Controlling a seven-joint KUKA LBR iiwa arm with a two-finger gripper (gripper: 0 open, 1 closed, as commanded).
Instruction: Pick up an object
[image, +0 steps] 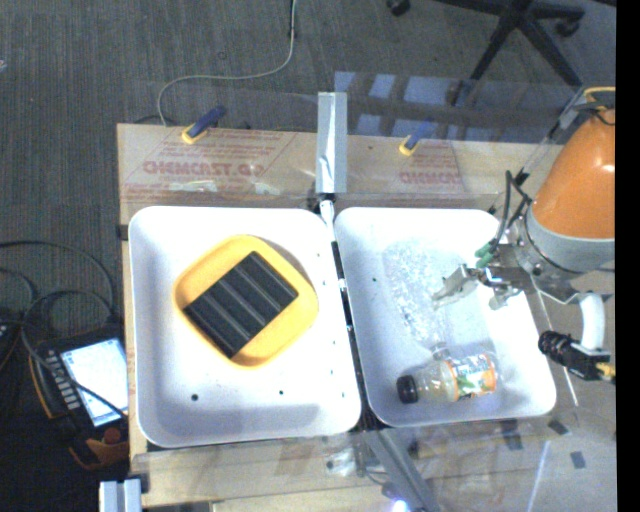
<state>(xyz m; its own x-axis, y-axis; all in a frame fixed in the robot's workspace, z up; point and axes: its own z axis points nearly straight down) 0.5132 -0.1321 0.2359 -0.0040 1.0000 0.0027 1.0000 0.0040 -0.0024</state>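
In the left bin (160, 400) lies a yellow rounded block (246, 298) with a black ribbed top. A small clear bottle (455, 378) with a black cap and an orange label lies on its side near the front of the right bin (372, 400). A crinkled clear plastic piece (412, 275) rests in the middle of that bin. My gripper (472, 290) hangs over the right part of the right bin, above and behind the bottle and beside the clear plastic. Its fingers stand open with nothing between them.
The arm's orange band (585, 185) and grey wrist lean in over the right bin's right rim. A metal divider post (330, 140) stands behind the seam between the bins. Cardboard backing with yellow clamps (200, 125) lines the far edge.
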